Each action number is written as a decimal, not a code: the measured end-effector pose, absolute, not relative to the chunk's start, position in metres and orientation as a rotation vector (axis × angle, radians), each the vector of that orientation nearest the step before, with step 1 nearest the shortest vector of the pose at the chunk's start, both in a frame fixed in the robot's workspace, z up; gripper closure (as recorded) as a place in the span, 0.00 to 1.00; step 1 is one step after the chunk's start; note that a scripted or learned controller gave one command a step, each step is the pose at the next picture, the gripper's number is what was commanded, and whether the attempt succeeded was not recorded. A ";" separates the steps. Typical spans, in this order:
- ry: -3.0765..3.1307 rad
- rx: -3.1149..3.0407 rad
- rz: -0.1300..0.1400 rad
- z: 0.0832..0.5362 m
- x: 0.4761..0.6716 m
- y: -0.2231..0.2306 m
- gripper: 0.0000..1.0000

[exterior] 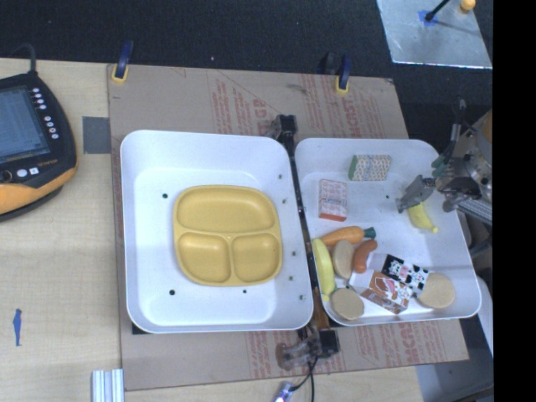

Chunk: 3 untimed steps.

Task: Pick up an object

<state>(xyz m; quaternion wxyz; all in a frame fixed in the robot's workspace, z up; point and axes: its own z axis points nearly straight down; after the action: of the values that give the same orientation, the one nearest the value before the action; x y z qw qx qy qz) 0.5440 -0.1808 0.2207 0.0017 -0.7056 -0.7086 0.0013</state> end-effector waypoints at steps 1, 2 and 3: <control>-2.227 -2.210 0.005 0.161 0.491 -0.097 0.00; -2.234 -2.220 -0.002 0.095 0.537 -0.096 0.00; -2.223 -2.214 0.005 0.093 0.575 -0.094 0.00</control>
<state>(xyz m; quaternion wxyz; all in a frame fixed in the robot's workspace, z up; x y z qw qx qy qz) 0.5746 -0.0937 0.0930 0.0019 -0.7058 -0.7085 0.0015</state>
